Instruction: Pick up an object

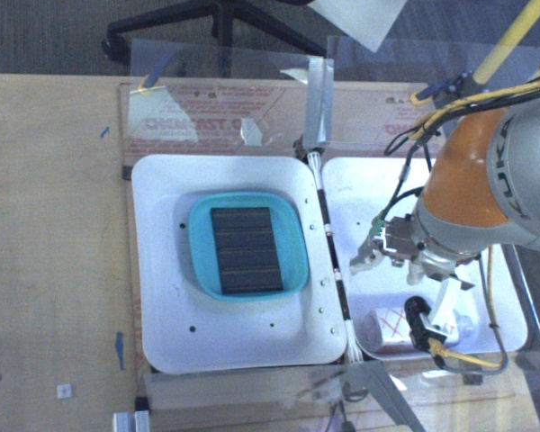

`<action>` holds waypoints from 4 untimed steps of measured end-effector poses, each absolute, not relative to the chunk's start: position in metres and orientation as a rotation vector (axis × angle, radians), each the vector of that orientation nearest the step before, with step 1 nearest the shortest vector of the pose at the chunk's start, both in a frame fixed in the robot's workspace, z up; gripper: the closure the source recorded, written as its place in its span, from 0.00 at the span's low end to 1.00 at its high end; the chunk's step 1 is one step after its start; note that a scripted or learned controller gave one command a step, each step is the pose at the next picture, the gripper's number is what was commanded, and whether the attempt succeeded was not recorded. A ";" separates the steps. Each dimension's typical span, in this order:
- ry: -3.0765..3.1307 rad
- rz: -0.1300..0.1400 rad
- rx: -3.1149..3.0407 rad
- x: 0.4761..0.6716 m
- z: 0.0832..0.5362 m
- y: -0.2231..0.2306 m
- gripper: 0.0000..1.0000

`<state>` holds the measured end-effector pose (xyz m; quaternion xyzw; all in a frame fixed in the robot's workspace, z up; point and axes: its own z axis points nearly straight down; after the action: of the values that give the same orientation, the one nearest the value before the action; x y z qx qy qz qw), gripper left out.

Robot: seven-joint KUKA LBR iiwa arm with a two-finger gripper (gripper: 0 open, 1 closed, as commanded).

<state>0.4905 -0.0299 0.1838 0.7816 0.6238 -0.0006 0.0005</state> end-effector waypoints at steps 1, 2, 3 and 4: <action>1.817 -0.002 2.562 0.514 0.184 -0.089 0.00; 1.694 -0.005 2.650 0.508 0.149 -0.125 0.00; 1.940 -0.003 2.475 0.479 0.142 -0.129 0.00; 1.830 -0.002 2.552 0.479 0.122 -0.194 0.00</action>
<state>0.4789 -0.1943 0.1220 0.8126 0.5828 -0.0006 0.0005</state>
